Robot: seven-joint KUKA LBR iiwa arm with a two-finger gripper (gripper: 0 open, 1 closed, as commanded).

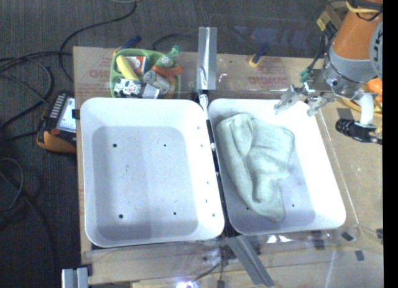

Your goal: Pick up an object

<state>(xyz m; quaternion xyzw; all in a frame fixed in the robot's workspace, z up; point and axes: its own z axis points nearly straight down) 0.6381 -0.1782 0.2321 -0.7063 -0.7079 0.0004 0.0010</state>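
A pale green-white towel point(261, 159) lies crumpled in the right bin point(323, 209), stretching from the bin's upper left toward its lower middle. My gripper point(298, 101) hangs over the right bin's far right corner, above and to the right of the towel and apart from it. Its two fingers are spread, and nothing is between them. The grey arm with its orange band point(354, 35) comes in from the upper right.
The left bin point(93, 156) sits beside the right one. A green basket point(144, 72) of small toys stands behind the left bin. A metal post point(206, 56) rises between the bins at the back. Cables run across the floor to the left.
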